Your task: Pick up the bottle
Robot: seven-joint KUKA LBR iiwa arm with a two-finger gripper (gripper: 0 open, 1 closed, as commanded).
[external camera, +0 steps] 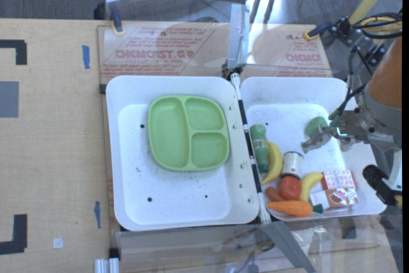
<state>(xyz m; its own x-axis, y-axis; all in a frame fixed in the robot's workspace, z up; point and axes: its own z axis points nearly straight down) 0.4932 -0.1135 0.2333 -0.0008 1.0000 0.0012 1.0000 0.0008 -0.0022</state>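
In the camera view, two white bins sit side by side in the middle of the frame. The left bin holds a light green divided plate lying flat in its upper half. The right bin holds a cluster of things along its left wall and lower edge. The bottle, green with a pale label, lies on its side right against the left wall of this bin, its length running up and down the frame. Just to its right a banana curves beside it, touching or nearly so. Below these come a small jar with a silver lid, a tomato, a carrot along the lower edge, a second banana, and a red and white carton in the lower right corner. The arm comes in from the right edge, and the gripper hangs over the upper right part of the right bin, with something green at its tip. Whether it is gripping that green thing, or how wide it stands, I cannot tell. The bottle lies to the left of the gripper and slightly lower, well apart from it, with bare bin floor between them.
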